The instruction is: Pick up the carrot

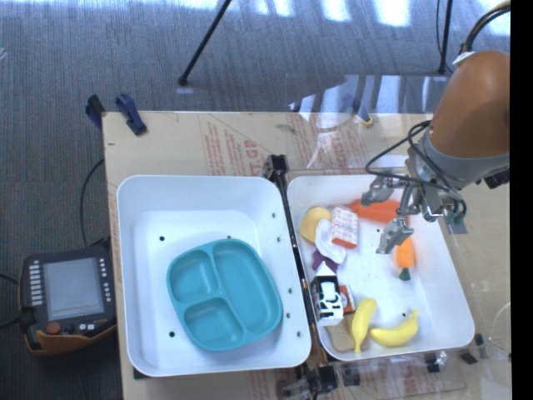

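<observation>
The carrot [405, 257] is a short orange piece with a dark green tip. It lies in the right white bin [441, 307], right of the middle. My gripper [386, 215] hangs over the upper middle of that bin and is open, its two grey fingers [391, 238] spread apart. The nearer finger ends just left of the carrot's top, and I cannot tell if it touches. A longer orange-red toy piece [379, 211] lies under the gap between the fingers. Nothing is gripped.
The right bin also holds a yellow round piece [313, 221], a red-and-white packet [344, 227], two bananas [393, 333], a slice of bread [340, 337] and a small black-and-white box [328, 298]. A teal divided plate [223, 294] lies in the left bin [141, 223].
</observation>
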`<state>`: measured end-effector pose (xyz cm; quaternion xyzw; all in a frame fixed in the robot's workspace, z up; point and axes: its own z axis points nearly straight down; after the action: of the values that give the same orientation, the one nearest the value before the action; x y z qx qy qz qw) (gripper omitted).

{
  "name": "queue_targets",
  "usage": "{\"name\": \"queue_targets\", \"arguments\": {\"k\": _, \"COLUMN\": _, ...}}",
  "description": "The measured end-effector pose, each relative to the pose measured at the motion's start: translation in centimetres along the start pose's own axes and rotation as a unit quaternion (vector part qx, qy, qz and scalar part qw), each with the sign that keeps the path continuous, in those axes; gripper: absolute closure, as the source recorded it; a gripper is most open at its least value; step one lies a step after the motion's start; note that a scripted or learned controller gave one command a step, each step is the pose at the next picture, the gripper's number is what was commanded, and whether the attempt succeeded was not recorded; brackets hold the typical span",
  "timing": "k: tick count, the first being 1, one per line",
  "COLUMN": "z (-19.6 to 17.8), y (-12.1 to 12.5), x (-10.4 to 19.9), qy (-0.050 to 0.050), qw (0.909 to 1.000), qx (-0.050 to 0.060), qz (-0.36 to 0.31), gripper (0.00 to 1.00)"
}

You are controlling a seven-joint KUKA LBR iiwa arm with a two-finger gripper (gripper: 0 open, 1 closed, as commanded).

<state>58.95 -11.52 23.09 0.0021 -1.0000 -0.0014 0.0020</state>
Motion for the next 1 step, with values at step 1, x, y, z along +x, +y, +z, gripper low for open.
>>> {"name": "queue_targets", "arguments": {"k": 1, "z": 5.68, "y": -3.38, "x": -1.71, "qy": 0.001, "qw": 0.9947, "qx": -0.001, "qz": -0.103, "gripper": 0.00}}
